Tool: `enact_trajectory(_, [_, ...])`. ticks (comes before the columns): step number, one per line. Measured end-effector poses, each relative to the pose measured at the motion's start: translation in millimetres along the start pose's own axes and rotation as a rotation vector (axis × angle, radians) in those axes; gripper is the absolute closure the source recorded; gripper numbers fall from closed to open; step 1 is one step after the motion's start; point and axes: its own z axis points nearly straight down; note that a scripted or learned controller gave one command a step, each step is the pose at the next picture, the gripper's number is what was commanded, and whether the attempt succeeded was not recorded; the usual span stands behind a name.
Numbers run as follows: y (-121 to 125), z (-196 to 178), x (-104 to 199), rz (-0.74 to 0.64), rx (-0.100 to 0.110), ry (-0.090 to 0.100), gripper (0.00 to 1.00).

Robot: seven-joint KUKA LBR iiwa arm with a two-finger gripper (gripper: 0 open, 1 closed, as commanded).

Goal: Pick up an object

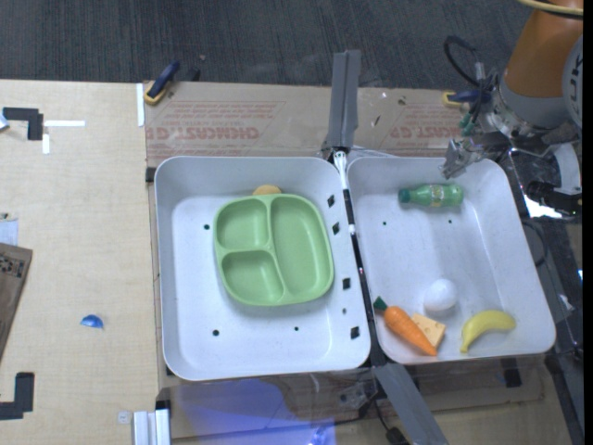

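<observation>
Nearest the lens, below the claw (456, 160), lie a carrot (409, 329), banana (486, 326), cheese wedge (429, 328) and white ball (440, 296). Far left sits a green tray (274, 248); a green bottle (432, 195) lies just beneath the claw, untouched. Its spread I cannot tell.

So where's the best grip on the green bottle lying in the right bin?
Probably across the middle of the bottle, coming straight down. It lies on its side, long axis roughly left to right, so the fingers would close across its narrow width. The gripper hangs just above it, near the bin's far wall.
</observation>
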Motion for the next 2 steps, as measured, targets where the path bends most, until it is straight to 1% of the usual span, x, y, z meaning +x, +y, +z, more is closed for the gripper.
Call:
enact_trajectory(1, [-31.9, 98.3, 39.5, -0.276, 0.002, 0.003, 1.0])
enact_trajectory(2, [-32.0, 98.3, 39.3, -0.276, 0.002, 0.003, 0.0])
